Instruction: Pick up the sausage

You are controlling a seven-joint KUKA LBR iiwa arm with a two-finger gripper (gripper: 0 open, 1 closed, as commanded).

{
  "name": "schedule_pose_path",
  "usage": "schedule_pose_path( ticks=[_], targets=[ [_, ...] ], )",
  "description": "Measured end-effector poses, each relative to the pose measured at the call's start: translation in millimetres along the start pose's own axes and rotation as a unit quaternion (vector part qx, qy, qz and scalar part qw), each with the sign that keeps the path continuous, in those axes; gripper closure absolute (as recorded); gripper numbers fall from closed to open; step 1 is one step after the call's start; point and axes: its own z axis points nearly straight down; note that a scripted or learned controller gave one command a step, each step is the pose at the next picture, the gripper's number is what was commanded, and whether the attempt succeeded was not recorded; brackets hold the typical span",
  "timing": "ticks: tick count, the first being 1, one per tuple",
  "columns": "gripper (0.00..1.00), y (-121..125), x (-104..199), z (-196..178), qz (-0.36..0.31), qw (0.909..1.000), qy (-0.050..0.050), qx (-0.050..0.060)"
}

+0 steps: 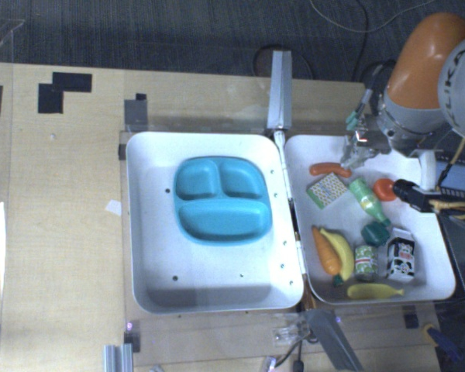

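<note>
One gripper [352,158], entered first: we log it low over the far-left part of the right bin [432,276], just beside the right end of the sausage [323,169]. We cannot tell whether it is open or closed, as its tip is small and blurred. We see nothing held in it.

One arm [430,68], grey with an orange band, comes in from the right and slants down and leftward to the gripper. Its upper part is cut off by the frame's edge.

One sausage, orange-red, lies across the far-left corner of the right bin, near the back wall. Just in front of it we list one green patterned square [328,189]. Right of that lie one green bottle [364,194], on its side, and one small red thing [383,188] that we cannot identify, close by the bottle.

Toward the front wall we count:
- one teal block [376,232]
- one carrot [325,256]
- one banana [339,248], lying against the carrot
- one green can [365,261]
- one black-and-white carton [401,256]
- one yellow curved piece [374,291], along the front wall

That makes ten things in that bin.

Two bins in all. The left bin [151,273] holds one blue plate [221,200] with three compartments, well apart from the gripper.
</note>
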Motion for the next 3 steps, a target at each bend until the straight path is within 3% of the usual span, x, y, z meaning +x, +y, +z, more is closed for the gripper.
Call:
schedule_pose_path(
  ticks=[1,2,3],
  targets=[
    [0.00,37,-4,93,-0.021,0.9997,-0.002,-0.012],
    [0.00,19,-15,99,-0.037,0.9992,-0.002,-0.017],
    [0.00,42,-11,103,-0.043,0.9991,-0.001,0.005]
  ],
)
